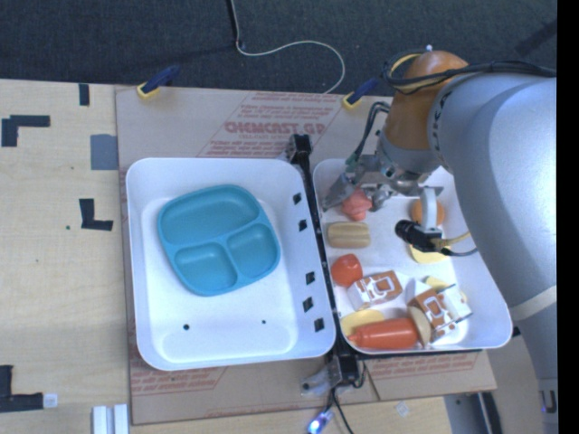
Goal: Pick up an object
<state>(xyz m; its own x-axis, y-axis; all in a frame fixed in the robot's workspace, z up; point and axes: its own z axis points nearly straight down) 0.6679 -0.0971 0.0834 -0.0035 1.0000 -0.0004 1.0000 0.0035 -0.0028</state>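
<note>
While the gripper (pixel 355 188) hangs low in the right bin (pixel 488 319), its fingers look spread just above a pink-orange toy (pixel 357 205) near the far-left corner, gripping nothing, so I'd call this the approach; next it must drop and close squarely. A blue tray (pixel 217 239) fills the left bin (pixel 149 269), both on cardboard (pixel 262 129) over a wooden bench (pixel 54 269)

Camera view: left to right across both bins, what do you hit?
Left bin → blue divided plate → divider between the bins → tan bread roll → hand over a pink item → hot dog → right bin's far rim.
</note>
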